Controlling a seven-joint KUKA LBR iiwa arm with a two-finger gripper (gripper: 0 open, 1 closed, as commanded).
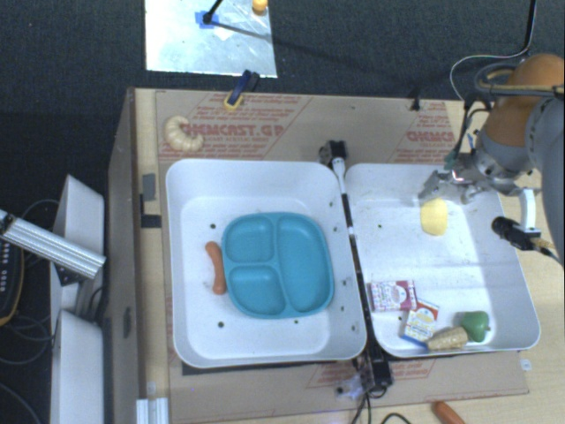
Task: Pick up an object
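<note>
The gripper (448,186) is hanging over the far part of the right bin (503,263), its metal fingers splayed apart with nothing between them. Just below the fingertips, a small yellow lemon-like object (434,217) is lying on the bin floor, close to the gripper but seemingly not clasped. The grey arm (521,140) is reaching in from the right, with its orange band (534,73) showing above the wrist.

Nearer the front of the right bin, a small red-and-white packet (392,296) is lying flat; its printing is too small to read. Beside it, a yellow-and-blue carton (418,323) is sitting next to a pale, rough root-like piece (448,339) and a green pepper-like item (475,325).

In the left bin (190,237), a blue divided tray (276,264) is resting in the middle, with an orange sausage-shaped toy (215,267) lying just beside its left edge.

The cardboard sheet (291,122) under both bins is carrying red lettering that probably reads "CHEMCAST GP", repeated at the right. A pale ridged object (183,132) is lying on it at the far left.
</note>
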